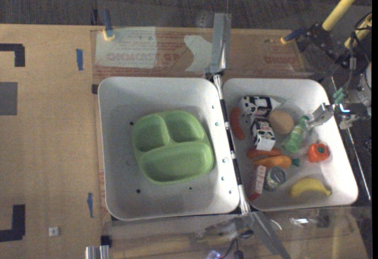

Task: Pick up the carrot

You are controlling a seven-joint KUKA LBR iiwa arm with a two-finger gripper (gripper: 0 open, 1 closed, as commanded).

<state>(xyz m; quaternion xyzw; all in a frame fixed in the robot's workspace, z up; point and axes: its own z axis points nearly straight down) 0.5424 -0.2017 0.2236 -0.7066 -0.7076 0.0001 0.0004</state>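
Among toys in the right bin (345, 184) lies 1 carrot (276, 161), orange, tapered, roughly level. Whether the gripper (326, 112) is clenched cannot be told.

L bin (112, 134): green divided plate (171, 147) | R bin (345, 187): banana (310, 187), green bottle (296, 134), 2 cow-print cartons (254, 105)

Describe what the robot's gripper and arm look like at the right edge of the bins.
The gripper is a small pale grey metal piece at the right white bin's rim. Behind it sits dark hardware with thin cables; details are too small to tell.
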